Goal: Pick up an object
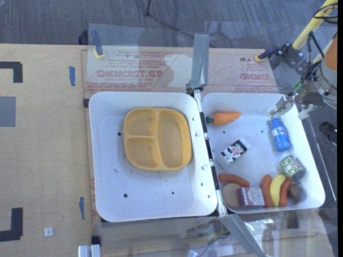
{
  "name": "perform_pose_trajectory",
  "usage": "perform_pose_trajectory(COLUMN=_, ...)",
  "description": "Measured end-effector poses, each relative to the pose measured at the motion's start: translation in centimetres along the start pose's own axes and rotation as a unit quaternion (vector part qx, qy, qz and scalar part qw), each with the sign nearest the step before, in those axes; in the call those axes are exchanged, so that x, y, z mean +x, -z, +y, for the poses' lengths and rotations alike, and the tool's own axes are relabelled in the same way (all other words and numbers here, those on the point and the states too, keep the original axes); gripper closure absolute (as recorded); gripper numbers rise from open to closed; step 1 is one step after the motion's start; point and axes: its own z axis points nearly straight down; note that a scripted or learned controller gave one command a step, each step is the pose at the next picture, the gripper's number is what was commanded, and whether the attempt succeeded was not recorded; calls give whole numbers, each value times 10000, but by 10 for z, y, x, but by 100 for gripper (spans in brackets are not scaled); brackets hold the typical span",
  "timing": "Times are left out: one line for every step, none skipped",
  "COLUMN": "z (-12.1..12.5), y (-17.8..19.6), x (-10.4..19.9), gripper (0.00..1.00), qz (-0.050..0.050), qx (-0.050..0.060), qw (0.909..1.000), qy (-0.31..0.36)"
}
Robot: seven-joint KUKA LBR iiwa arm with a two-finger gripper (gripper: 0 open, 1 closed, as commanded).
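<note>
Smooth white bins (107, 197); glossy yellow 3-compartment plate (157, 138).

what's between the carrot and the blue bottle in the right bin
In the camera view, nothing: only bare white bin floor separates the carrot from the blue bottle.

Arm enters at frame's 3 o'clock edge, upper right. Orange band (333, 58) partly cut off at the edge, wrist angled down toward 8 o'clock. Gripper (289, 105) sits at the arm's low end, metal-grey, at roughly 2 o'clock from frame centre. Nothing visible between its tips. Detail there is small and blurred; finger spacing probably unreadable.
</note>
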Motion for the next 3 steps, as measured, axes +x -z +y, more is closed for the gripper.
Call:
perform_pose_trajectory(z=8, y=-120, x=-19, gripper=0, qz=23, qx=-18, qw=9994, qy=350)
perform_pose_trajectory(z=9, y=-113, x=-21, gripper=100, qz=8, qx=-13, qw=9994, qy=344)
perform_pose_trajectory(z=55, y=28, x=62, gripper=100, qz=-9, qx=-4, qw=9996, qy=-294)
